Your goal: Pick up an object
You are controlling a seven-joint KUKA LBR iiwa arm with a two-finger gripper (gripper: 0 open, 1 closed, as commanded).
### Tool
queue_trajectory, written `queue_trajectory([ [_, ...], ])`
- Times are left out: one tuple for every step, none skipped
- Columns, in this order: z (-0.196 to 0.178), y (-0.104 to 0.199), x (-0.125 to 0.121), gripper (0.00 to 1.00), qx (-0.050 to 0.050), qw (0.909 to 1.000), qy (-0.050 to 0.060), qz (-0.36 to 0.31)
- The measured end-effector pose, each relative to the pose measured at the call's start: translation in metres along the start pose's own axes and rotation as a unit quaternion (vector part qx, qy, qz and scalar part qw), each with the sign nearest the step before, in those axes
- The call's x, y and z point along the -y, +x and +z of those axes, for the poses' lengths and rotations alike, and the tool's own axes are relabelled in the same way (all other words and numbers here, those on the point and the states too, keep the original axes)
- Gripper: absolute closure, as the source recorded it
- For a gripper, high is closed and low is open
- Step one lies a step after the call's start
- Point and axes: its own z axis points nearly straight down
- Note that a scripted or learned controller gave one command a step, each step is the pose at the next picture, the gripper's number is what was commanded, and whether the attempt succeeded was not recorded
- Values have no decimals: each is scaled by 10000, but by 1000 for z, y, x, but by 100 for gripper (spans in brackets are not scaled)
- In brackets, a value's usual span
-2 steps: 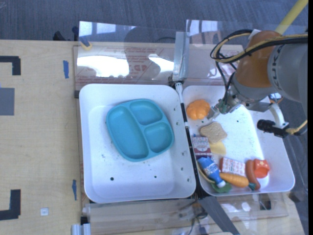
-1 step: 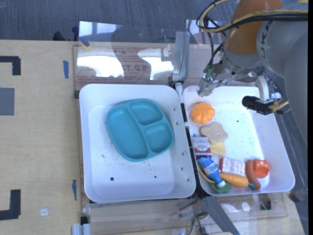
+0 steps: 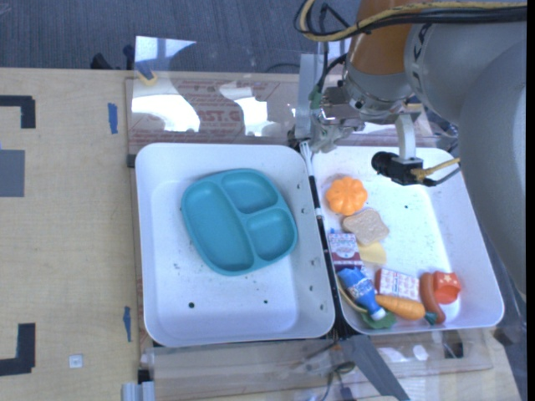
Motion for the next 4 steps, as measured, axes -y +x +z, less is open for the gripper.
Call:
queue_trajectory([
  [-43,-32,59,100,-2,9961,26,-884],
  [-42,-32,59,0,-5,9960,37,-889],
  [-67,2,84,0,-10,9992,34,-406],
  [-32,-43,78,0,-1,9991,55,-421],
])
